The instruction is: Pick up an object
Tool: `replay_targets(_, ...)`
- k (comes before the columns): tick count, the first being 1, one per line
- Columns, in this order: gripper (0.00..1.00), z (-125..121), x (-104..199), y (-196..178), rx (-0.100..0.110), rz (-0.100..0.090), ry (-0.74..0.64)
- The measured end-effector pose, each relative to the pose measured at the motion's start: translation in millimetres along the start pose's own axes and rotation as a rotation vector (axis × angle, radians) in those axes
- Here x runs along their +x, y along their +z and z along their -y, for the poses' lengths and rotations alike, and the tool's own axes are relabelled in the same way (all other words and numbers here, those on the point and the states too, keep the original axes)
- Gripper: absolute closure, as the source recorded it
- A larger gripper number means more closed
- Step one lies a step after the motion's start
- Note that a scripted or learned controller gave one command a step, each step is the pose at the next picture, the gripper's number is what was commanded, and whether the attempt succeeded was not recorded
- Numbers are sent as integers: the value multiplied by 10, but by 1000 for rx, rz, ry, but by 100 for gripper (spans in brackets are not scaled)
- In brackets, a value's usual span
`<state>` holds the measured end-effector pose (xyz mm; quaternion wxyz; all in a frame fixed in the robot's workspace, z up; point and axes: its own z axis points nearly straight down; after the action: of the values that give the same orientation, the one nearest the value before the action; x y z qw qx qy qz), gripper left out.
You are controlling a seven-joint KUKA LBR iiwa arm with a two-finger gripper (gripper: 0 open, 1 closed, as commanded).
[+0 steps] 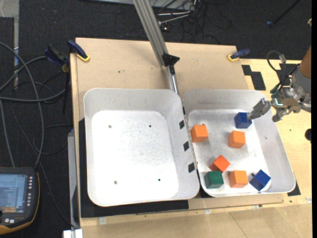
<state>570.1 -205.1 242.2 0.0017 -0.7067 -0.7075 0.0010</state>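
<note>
The right bin (277, 148) holds several small cubes. A blue cube (241, 120) lies near its back right. Orange cubes sit at the left (199, 132), the middle (237, 139) and toward the front (221, 163). Along the front edge are a green cube (214, 179), another orange cube (238, 178) and a second blue cube (259, 179). My gripper (266, 115) hangs over the bin's right rim, open, with nothing between its fingers. Its left finger (257, 110) ends just right of the back blue cube.
The left bin (99, 133) stands beside the right one on the wooden bench (129, 63). A metal pole (151, 26) slants in from the top and ends near the gap between the bins. Clamps (79, 51) grip the bench's back corners.
</note>
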Motion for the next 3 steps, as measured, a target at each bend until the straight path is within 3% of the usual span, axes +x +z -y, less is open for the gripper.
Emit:
replay_targets(1, 0, -9, 1, -23, -4, 1, -1)
replay_targets(3, 0, 43, -91, 985, 0, 0, 2)
